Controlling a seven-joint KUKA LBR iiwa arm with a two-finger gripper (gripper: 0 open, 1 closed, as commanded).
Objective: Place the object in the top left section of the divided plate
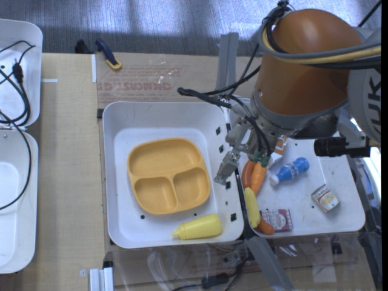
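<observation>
A yellow divided plate (pixel 167 174) lies in the left bin (pixel 115 162), with one wide section at the far side and two smaller ones at the near side. All its sections are bare. My gripper (pixel 230 161) hangs over the wall between the two bins, just right of the plate. An orange carrot (pixel 257 176) with a green top lies in the right bin (pixel 339 217), close beside the gripper. The arm's orange band hides the far part of that bin.
A yellow squeeze bottle (pixel 199 227) lies at the left bin's near edge. The right bin also holds a blue and white bottle (pixel 290 170), a small box (pixel 325 197), a red carton (pixel 278 219) and a yellow corn-like piece (pixel 251 206). Black cables trail from the wrist.
</observation>
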